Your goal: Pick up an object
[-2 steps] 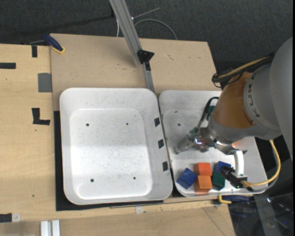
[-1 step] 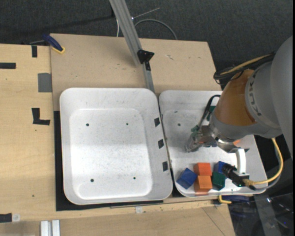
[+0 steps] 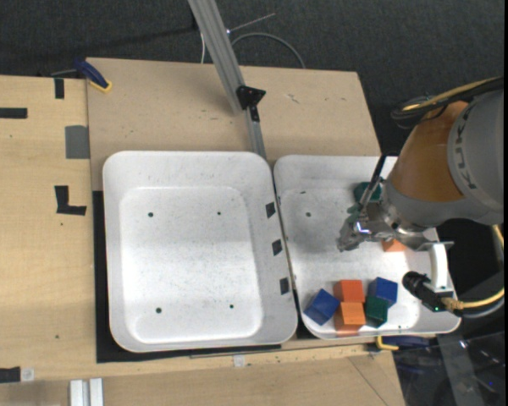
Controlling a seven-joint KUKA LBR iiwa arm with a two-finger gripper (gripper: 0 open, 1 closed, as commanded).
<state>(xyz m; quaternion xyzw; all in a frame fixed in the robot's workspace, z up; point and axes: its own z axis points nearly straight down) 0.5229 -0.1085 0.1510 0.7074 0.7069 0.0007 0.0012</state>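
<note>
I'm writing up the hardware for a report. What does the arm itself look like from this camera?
The arm is bulky and rounded: a grey shell with a broad orange band above the wrist. A dark cable runs down to the small metallic gripper. A white bracket with a black knob sits on its lower side.

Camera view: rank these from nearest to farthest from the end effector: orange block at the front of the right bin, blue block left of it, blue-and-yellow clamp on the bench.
1. Orange block, front of the right bin, just below the end effector.
2. Blue block, front-left corner of that bin, a bit farther out.
3. Clamp, far left rear of the bench, beyond the left bin.
</note>
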